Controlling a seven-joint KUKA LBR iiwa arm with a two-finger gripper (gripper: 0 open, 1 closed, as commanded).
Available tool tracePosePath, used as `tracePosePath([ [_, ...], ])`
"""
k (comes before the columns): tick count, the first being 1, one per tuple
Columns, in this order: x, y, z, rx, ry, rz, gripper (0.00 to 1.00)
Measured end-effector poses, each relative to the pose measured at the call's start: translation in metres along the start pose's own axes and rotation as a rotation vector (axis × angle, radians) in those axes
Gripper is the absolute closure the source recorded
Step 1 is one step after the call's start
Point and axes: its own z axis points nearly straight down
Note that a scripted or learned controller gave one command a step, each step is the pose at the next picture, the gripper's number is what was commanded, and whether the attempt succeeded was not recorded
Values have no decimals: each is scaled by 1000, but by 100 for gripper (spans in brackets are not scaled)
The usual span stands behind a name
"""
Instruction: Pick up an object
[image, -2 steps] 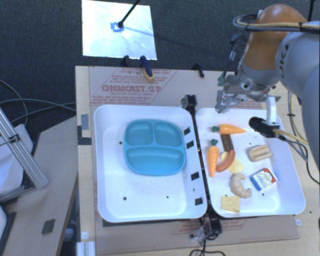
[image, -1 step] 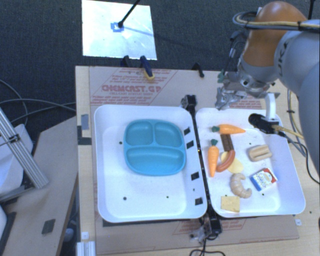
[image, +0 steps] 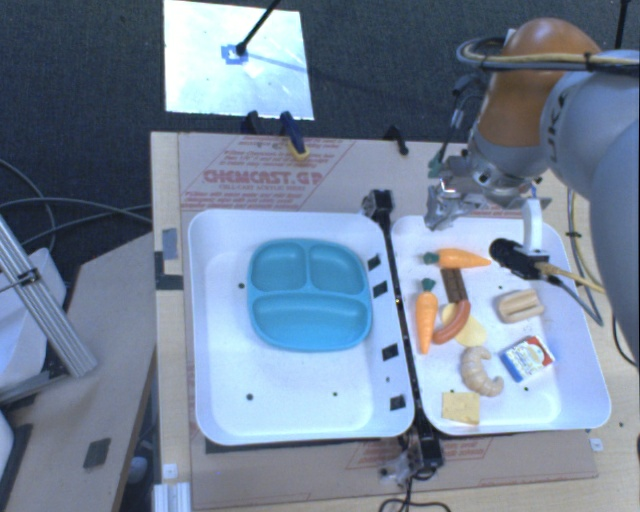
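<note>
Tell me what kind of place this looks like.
Probably a robotics lab test bench: a robot arm reaches over two taped white bins, one holding a blue divided plate, the other toy food such as a carrot.

My arm (image: 590, 110) is smooth grey, with a rounded orange band (image: 525, 75) above the wrist. Thin cables (image: 520, 55), yellow and dark, loop across that band. Below it sits my gripper (image: 443, 212), small, metallic grey, with pale and dark fittings.
</note>
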Motion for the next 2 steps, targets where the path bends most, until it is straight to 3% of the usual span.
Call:
tracePosePath([
  [1,-3,-3,-20,-2,1,4,100],
  [2,-11,-5,-2,1,0,5,100],
])
